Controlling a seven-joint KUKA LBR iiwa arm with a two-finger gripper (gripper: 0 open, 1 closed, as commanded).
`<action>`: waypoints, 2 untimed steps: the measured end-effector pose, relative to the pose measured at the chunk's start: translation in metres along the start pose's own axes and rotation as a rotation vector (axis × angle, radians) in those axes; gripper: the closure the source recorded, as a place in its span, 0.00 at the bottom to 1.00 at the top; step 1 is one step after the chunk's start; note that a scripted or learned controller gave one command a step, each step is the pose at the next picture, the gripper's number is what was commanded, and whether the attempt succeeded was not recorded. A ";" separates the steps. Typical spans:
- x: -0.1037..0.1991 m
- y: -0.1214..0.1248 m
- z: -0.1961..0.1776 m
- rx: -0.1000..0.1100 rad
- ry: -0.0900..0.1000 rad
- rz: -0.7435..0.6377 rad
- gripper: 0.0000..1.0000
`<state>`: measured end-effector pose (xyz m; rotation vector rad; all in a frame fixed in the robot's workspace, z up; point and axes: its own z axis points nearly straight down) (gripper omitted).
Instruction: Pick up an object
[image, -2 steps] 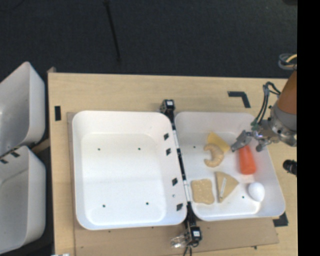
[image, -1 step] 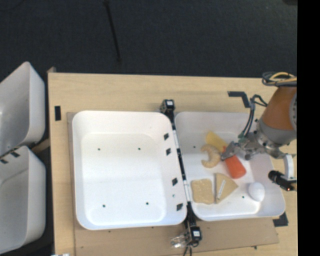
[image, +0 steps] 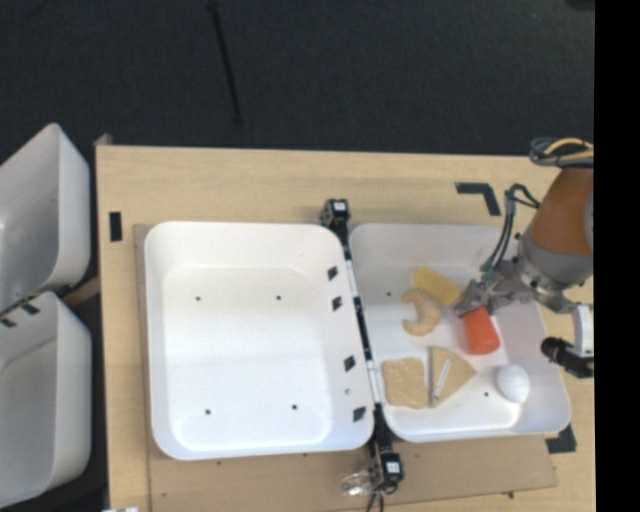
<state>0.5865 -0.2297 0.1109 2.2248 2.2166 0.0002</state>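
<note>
Gripper (image: 474, 300): low in the right bin (image: 385, 250), at the end of the grey arm (image: 560, 235) with its orange band, reaching in from the right. Whether it is spread or pressed together cannot be told; nothing is seen between its tips.

Orange block (image: 482, 331): just below the gripper, touching or almost touching it, lying tilted on the bin floor.

Yellow wedge (image: 437, 284): just left of the gripper. Curved tan piece (image: 423, 311): below the wedge, near the block.

Tan slice (image: 405, 382) and tan triangle (image: 449, 374): side by side at the bin's near edge, below the block. White ball (image: 512, 383): near right corner, apart from the gripper.

Left bin (image: 240, 340): beside the right bin on the bench (image: 250, 185).

Writing or labels: none legible on any item.
</note>
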 end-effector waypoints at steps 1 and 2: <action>0.056 -0.037 0.011 0.004 0.002 -0.007 1.00; 0.130 -0.095 -0.034 0.002 0.004 -0.009 1.00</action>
